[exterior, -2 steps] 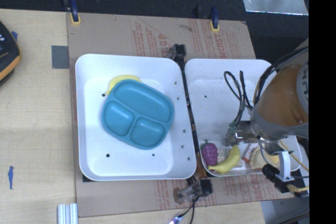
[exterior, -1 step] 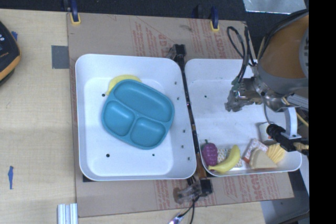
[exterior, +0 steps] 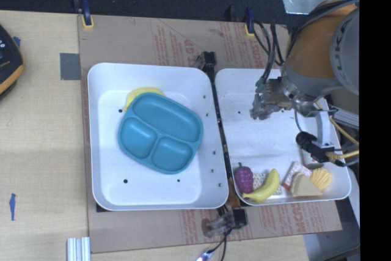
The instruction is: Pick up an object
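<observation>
Partly under the blue plate (exterior: 160,133), a yellow object (exterior: 142,93); claw (exterior: 263,108) blurred, grip state indiscernible.

Red printing runs along the brown cardboard sheet (exterior: 153,40) lying on the surface under both bins, in strips at about 12 o'clock above the left bin and at 5 o'clock below the right bin, but the letters are too small and blurred to read. Grey lettering on the arm (exterior: 342,52) at 3 o'clock is cut off and illegible.
</observation>
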{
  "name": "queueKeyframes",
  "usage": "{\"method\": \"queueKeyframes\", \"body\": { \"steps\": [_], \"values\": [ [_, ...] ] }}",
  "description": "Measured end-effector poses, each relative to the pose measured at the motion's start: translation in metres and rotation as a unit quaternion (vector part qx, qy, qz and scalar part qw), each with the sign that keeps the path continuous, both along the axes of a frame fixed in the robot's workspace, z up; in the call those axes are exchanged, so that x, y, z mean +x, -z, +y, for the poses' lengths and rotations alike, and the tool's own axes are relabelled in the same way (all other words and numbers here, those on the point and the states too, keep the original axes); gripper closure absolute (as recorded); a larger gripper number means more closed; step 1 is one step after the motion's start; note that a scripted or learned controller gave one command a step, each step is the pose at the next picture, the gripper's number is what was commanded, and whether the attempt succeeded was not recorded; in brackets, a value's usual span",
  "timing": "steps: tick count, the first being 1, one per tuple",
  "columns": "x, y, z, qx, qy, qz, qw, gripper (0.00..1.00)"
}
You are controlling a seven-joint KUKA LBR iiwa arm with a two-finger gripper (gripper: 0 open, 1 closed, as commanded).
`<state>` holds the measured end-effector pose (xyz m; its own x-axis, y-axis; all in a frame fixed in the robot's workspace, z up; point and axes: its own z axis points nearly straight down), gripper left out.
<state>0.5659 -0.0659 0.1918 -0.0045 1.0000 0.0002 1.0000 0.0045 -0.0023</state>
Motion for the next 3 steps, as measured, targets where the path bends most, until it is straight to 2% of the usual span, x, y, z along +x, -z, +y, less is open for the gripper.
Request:
{"method": "queueKeyframes", "body": {
  "steps": [1, 2, 3],
  "values": [
    [-0.031, -0.003, 0.025, -0.0001, -0.001, 0.001, 1.0, 1.0],
    [-0.014, 0.0, 0.056, -0.0004, -0.001, 0.0, 1.0, 1.0],
    [-0.046, 0.001, 0.111, -0.0004, -0.001, 0.002, 1.0, 1.0]
  ]
}}
